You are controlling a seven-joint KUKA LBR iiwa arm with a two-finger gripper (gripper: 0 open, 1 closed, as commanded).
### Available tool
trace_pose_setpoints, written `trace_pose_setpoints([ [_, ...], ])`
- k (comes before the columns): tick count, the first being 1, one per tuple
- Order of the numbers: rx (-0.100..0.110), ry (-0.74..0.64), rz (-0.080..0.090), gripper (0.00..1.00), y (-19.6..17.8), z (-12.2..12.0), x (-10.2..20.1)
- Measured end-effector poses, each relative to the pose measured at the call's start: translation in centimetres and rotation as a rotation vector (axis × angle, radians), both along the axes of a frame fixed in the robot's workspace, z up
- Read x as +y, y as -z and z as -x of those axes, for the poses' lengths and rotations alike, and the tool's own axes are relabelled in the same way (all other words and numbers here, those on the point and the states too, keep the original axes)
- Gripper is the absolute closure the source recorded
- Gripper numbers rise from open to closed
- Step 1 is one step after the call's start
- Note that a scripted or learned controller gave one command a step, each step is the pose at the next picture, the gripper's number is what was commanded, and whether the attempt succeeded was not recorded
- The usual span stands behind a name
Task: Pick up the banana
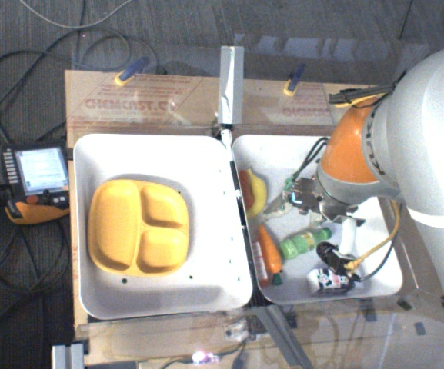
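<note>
Two white bins side by side, mid-frame. Left bin (206,167) carries a yellow divided plate (138,226), three compartments, sitting left of the bin's centre. Right bin (279,154) holds the clutter. Banana (257,193) lies against that bin's left wall, upper half, long axis running roughly top to bottom of the frame; a red item (244,184), too small to identify, is wedged between it and the wall, touching it. Below the banana, carrot (268,254) lies along the same wall, its green end toward the bottom of the frame. Green bottle (305,244) lies on its side just right of the carrot, tilted up toward the right. Arm enters from the right; orange band (346,154) sits over the upper right of the right bin. Gripper (302,198) hangs near the bin's centre, just right of the banana and above the bottle, not touching the banana as far as can be seen. Whether the gripper is open or closed cannot be told from this angle. Brown cardboard sheet (152,102) lies behind the bins at the top. Handheld screen unit (35,171) sits at the far left of the frame, off the bench.
</note>
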State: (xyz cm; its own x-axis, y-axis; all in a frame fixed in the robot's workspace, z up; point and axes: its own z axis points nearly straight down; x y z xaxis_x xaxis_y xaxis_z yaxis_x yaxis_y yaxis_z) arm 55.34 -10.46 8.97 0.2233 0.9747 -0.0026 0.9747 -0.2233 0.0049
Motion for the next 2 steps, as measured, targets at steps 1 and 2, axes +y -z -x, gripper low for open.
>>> trace_pose_setpoints([
  [1, 0.001, 0.0, -0.001, 1.0, -0.81, 0.01, 0.05],
  [2, 0.002, 0.0, -0.001, 0.0, -0.81, 0.02, 0.05],
])
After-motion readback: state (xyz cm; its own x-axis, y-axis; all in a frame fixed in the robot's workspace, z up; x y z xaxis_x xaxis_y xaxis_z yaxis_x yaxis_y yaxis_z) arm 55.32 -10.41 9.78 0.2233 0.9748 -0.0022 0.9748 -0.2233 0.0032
